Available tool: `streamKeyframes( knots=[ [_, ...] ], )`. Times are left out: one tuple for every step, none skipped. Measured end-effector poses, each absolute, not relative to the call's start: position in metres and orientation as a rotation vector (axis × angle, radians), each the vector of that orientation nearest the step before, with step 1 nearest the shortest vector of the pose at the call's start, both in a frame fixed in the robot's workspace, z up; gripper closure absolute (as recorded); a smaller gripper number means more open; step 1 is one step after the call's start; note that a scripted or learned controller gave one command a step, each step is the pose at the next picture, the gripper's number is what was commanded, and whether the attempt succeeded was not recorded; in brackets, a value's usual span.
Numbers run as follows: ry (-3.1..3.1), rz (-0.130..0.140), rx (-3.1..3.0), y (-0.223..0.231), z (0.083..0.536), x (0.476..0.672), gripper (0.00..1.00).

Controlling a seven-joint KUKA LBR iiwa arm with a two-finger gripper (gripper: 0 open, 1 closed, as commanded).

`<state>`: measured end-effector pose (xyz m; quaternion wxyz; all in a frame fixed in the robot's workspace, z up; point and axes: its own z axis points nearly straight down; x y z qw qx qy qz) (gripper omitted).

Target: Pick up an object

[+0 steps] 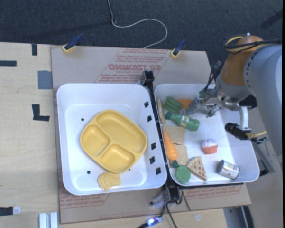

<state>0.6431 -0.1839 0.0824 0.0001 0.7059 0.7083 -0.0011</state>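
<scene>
Counter point(19, 127) of pale wood carries a cardboard sheet point(128, 65) with two shallow white bins side by side; the left bin point(68, 141) holds a yellow divided plate point(114, 140) at its centre and a small yellow waffle-like piece point(108, 179) at six o'clock, just beside the plate; the right bin point(237, 170) holds the toy food; the grey arm point(263, 75) with its orange band reaches in from three o'clock, and the claw point(204, 103) hangs over the bin's upper middle, whether open or closed I cannot tell, with nothing visibly between its tips; just at its nine o'clock lies a green bottle point(183, 121), a green vegetable point(172, 103) above that, and an orange piece point(186, 102) beside it; a carrot point(170, 146) lies along the bin's left wall beside tan bread slices point(176, 136); a pizza slice point(197, 168) and a green broccoli-like piece point(183, 174) sit at six o'clock; a cupcake point(209, 146) sits near the centre; a silver can point(227, 168) lies at five o'clock
</scene>
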Motion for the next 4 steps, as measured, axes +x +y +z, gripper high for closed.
streamKeyframes(
  knots=[
    [2.225, -0.002, 2.214, -0.184, 0.096, 0.644, 1.0],
    [2.221, 0.003, 2.218, -0.183, 0.138, 0.647, 1.0],
    [2.219, 0.004, 2.216, -0.184, 0.202, 0.647, 1.0],
    [2.222, 0.002, 2.218, -0.184, 0.226, 0.647, 1.0]
  ],
)
